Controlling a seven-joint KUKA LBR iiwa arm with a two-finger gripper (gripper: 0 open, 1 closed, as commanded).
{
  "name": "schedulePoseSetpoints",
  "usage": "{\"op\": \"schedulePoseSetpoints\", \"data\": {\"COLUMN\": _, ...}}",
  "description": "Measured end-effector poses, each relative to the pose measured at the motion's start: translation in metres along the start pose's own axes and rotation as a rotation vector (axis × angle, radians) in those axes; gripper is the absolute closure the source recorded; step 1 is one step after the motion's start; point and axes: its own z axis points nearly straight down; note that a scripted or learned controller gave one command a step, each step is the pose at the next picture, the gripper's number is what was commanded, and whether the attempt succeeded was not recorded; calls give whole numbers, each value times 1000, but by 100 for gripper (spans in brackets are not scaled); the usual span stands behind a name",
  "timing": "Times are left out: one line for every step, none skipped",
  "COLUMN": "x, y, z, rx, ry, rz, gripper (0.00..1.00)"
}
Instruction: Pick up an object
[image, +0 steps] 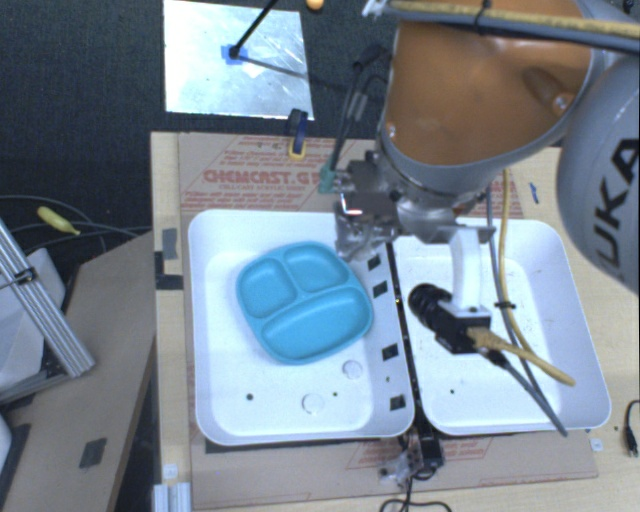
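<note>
Right now: blue divided plate (303, 300) flat in left bin (215, 330), gripper (352, 240) poised at plate's upper right edge. Cannot tell gripper state; wrist bulk hides it.

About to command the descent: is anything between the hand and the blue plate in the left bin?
Nothing visible stands between them. The hand sits at the upper right edge of the blue divided plate, which lies alone and flat in the left bin. The arm's own bulk hides part of the space above the bins' shared edge.
</note>
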Motion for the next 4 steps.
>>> {"op": "schedulePoseSetpoints", "data": {"x": -34, "y": 0, "z": -38, "rx": -1, "ry": -1, "rz": 9, "gripper": 100}}
{"op": "schedulePoseSetpoints", "data": {"x": -7, "y": -1, "z": 36, "rx": 11, "ry": -4, "rz": 2, "gripper": 100}}
{"op": "schedulePoseSetpoints", "data": {"x": -29, "y": 0, "z": -26, "rx": -3, "ry": 0, "rz": 8, "gripper": 100}}
{"op": "schedulePoseSetpoints", "data": {"x": -45, "y": -1, "z": 17, "rx": 7, "ry": -4, "rz": 9, "gripper": 100}}
